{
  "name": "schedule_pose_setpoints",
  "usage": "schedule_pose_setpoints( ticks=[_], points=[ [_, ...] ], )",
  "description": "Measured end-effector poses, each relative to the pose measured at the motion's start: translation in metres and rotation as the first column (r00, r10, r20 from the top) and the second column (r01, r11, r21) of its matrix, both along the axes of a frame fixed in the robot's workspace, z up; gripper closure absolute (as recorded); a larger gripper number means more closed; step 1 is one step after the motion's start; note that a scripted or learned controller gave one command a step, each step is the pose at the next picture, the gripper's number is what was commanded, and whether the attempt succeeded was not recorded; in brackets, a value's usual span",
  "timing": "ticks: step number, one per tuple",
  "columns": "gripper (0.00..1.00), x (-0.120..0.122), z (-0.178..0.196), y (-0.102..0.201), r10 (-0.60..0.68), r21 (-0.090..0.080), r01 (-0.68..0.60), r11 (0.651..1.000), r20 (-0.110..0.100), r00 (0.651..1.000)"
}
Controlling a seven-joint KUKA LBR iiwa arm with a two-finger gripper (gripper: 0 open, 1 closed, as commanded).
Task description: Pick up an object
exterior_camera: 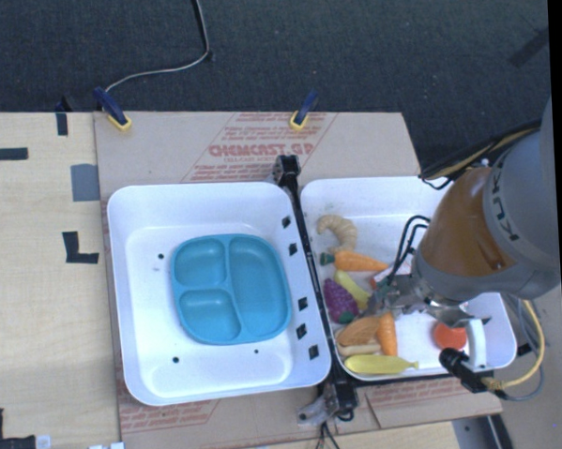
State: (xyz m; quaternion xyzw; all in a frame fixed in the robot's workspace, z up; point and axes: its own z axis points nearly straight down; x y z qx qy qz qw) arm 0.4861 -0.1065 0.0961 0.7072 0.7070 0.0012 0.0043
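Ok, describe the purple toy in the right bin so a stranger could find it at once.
Start at the right-hand shallow white bin, the one the grey arm reaches into, and go to its left wall beside the divider. Halfway down sits a bumpy purple plastic grape bunch, below the orange plastic carrot and left of a small yellow piece. It is the only purple item there.

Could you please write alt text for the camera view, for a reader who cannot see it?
A grey and orange robot arm reaches from the right over the right white bin, which holds toy food: carrots, purple grapes, a banana. The left white bin holds a blue divided plate.
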Motion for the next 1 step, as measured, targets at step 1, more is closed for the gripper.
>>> schedule_pose_setpoints(
  ticks=[1],
  points=[
    [1.0, 0.0464, 0.0878, 0.0667, 0.002, 0.005, -0.002, 1.0, -0.009, 1.0]
  ],
)
